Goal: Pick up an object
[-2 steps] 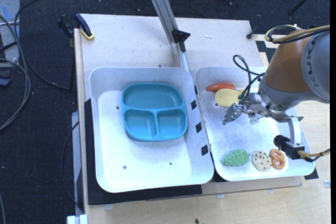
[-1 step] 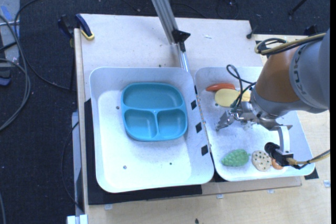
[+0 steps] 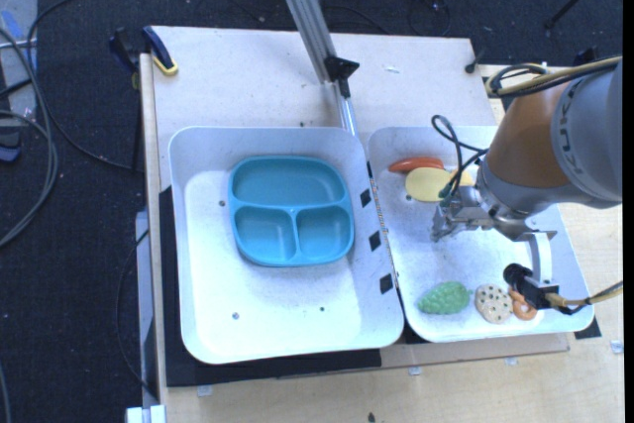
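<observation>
My gripper (image 3: 446,225) hangs low in the right bin (image 3: 416,263), just below a yellow banana-like piece (image 3: 428,183) and an orange-red carrot-like piece (image 3: 416,164) at the bin's far side. Nothing shows between its dark fingers. Along the near edge of that bin lie a green leafy piece (image 3: 443,298), a tan spotted cookie (image 3: 491,303) and a small orange ring-shaped piece (image 3: 525,309). The grey arm with its orange band (image 3: 525,149) reaches in from the right and covers part of the bin's right side.
The left bin (image 3: 198,243) holds a blue divided plate (image 3: 292,210). A metal camera pole (image 3: 302,0) slants down to the bench between the bins. Black cables run over the arm's wrist. A blue and yellow clamp (image 3: 158,50) sits at the bench's far left corner.
</observation>
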`<state>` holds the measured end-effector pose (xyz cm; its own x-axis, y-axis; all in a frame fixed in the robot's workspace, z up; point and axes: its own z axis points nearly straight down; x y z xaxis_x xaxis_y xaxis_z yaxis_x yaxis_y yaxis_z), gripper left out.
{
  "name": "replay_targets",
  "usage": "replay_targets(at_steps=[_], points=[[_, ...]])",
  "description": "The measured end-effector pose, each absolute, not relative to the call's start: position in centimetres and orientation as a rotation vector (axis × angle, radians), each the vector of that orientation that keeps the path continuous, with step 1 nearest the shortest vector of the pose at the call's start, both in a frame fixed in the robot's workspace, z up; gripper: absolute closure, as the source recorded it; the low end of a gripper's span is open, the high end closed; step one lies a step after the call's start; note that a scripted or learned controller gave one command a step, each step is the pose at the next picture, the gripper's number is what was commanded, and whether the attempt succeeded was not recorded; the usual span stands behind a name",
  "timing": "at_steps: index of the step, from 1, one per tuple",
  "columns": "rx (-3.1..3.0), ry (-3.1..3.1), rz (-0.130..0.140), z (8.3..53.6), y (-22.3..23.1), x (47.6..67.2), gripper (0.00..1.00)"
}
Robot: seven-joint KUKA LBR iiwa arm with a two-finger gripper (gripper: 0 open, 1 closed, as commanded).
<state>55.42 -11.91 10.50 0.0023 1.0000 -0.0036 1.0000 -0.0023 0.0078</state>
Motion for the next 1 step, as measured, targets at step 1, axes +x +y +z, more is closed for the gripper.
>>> replay_targets(at_steps=[1], points=[[2.217, 2.221, 0.003, 14.91, -12.22, 56.02, 1.0]])
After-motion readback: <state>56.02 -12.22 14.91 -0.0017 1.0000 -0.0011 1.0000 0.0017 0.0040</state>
